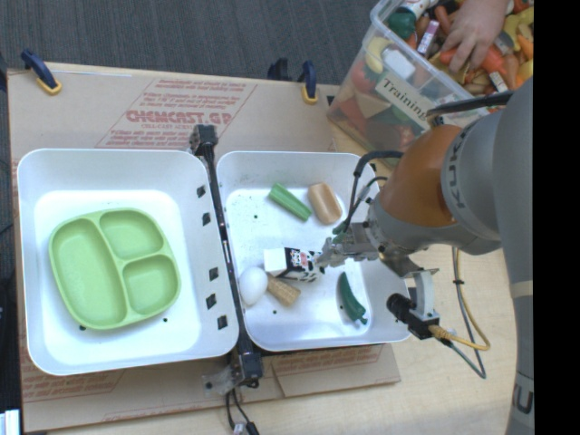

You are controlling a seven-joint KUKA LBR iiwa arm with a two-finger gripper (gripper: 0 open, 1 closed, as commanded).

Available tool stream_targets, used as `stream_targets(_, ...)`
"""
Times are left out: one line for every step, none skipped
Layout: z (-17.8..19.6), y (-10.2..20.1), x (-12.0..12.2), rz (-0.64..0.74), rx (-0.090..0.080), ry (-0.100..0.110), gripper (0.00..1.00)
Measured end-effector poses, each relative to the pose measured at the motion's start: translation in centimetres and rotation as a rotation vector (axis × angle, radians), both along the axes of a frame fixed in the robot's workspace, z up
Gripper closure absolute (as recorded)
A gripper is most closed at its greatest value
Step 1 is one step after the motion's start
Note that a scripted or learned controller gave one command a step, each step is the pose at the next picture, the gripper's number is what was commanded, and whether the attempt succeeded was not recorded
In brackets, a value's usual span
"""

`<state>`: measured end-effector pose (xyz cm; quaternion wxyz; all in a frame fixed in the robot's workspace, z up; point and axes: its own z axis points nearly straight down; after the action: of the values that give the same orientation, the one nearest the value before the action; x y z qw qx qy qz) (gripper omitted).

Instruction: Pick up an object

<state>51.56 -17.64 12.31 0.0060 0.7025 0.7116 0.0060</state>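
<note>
Hovering beside the milk carton (pixel 292 261), the tool (pixel 328 254) hides its grip.

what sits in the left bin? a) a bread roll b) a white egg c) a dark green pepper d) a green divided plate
d, the green divided plate lies alone in the left bin, while the egg, bread roll and dark green pepper all lie in the right bin.
</note>
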Motion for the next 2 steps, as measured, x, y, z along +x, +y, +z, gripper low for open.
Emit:
stream_targets(15.67,-3.55,2.7,-0.007,-0.003,0.013,1.0)
stream_targets(15.6,-3.51,2.68,-0.007,-0.002,0.014,0.0)
